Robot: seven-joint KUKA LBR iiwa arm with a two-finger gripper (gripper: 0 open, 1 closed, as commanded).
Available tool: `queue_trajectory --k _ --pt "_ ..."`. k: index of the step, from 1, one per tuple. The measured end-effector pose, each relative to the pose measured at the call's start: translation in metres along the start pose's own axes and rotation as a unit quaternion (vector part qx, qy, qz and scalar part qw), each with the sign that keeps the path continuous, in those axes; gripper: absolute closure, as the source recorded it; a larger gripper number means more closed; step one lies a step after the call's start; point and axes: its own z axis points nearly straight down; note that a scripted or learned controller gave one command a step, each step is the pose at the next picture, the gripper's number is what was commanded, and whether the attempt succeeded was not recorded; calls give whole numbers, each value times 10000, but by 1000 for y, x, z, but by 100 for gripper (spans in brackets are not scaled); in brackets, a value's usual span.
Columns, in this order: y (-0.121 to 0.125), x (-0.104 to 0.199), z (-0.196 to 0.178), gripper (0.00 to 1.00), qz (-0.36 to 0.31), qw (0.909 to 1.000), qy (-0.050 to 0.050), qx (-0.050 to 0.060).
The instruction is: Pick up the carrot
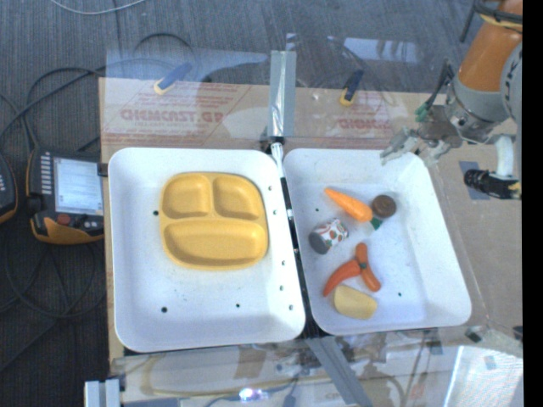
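- the carrot (pixel 349 203) is seen lying in the right bin (pixel 441 253) (beside a brown disc (pixel 383 205))
- the gripper (pixel 405 147) is held spread wide above the bin's far rim, gripping nothing

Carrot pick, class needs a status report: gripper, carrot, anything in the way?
Gripper above right bin's far rim, nothing held. Carrot lying in right bin, untouched. Brown round piece at its tip; small can close by.

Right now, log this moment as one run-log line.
task: pick up carrot | carrot: lying in right bin, untouched | gripper: open, above bin's far right corner | status: grasp not yet begun
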Motion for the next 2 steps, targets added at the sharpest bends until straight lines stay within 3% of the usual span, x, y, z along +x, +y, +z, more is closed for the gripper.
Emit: queue_trajectory --k 1,2 --pt "-27 59 110 0 -1165 9932 -16 -10" --pt "-26 60 100 100 -1168 9932 -9 -23"
